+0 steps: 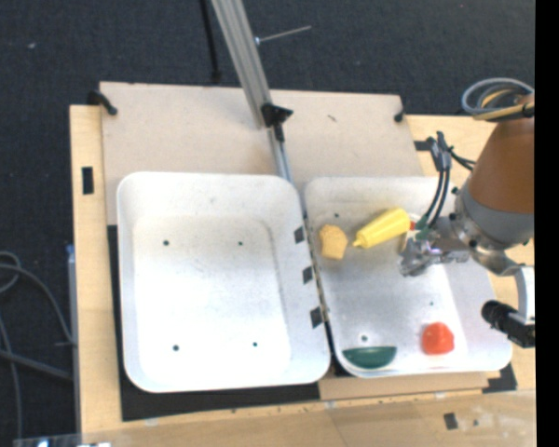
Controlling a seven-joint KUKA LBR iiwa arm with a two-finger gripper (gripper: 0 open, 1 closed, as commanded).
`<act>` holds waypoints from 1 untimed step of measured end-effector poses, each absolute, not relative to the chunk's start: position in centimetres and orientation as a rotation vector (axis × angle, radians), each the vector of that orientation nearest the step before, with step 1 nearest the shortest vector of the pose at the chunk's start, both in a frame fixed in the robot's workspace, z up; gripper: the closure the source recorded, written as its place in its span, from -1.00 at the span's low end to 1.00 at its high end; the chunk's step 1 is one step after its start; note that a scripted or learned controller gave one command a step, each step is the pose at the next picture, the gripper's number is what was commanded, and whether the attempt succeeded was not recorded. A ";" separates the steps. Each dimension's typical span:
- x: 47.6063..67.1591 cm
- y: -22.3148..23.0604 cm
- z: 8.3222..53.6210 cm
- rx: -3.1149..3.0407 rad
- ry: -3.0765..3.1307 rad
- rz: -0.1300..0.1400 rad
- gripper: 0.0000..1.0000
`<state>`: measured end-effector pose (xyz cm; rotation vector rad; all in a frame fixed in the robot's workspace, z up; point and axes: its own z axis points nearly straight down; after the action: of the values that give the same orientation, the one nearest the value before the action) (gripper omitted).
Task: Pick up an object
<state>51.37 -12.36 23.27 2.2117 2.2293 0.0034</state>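
Jaws (pixel 415 257) low over the right-hand bin (pixel 466 338), my wrist reaching in from the right above its upper half. Whether they are spread or pressed together I cannot tell; the metal there is a blur from this height.

Four candidates lie in this bin. A yellow bottle-shaped toy (pixel 383 228) rests on its side just to the left of my jaws, slanting up toward the right, with a small tan lump (pixel 333 241) near its lower end by the dividing wall. A red piece (pixel 437 339) sits well apart toward the front, and a dark green dish (pixel 370 355) hugs the front rim. The left bin (pixel 205 287) holds nothing to aim for.

My judgement: the yellow toy is the closest target. Doing it well means shifting left until I am centred over its body, turning to close across its narrow width, not along its slant, then descending fully before squeezing. Its rounded side could roll away from an off-centre pinch.
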 end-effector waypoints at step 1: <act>52.8 -7.5 24.5 2.211 2.229 0.005 1.00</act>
<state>52.80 -7.52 24.46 2.2110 2.2293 0.0053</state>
